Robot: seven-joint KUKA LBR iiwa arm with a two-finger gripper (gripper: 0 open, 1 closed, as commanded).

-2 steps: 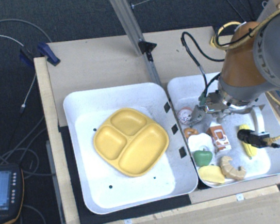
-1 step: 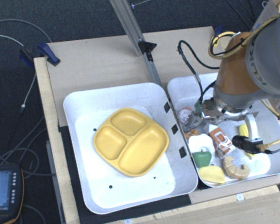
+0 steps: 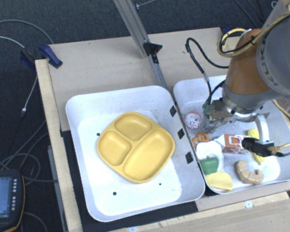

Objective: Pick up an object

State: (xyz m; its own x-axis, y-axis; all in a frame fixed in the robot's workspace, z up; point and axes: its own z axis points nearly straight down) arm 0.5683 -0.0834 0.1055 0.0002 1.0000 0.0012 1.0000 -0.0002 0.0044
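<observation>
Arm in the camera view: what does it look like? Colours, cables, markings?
Bulky grey KUKA arm with a wide orange band above the wrist. Black and yellow cables loop over the orange section; a thin black cable runs down toward the small metal gripper. No markings readable.

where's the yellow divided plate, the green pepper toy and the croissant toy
yellow three-compartment plastic plate (image 3: 136,146), camera view, on the large compartment's floor
green toy pepper (image 3: 210,164), camera view, on its top face
tan toy croissant (image 3: 249,172), camera view, on its curved middle

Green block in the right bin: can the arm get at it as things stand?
Probably yes. The green block lies uncovered, near the bin's left wall, with a yellow piece close below it. The arm hangs over the same bin.
</observation>
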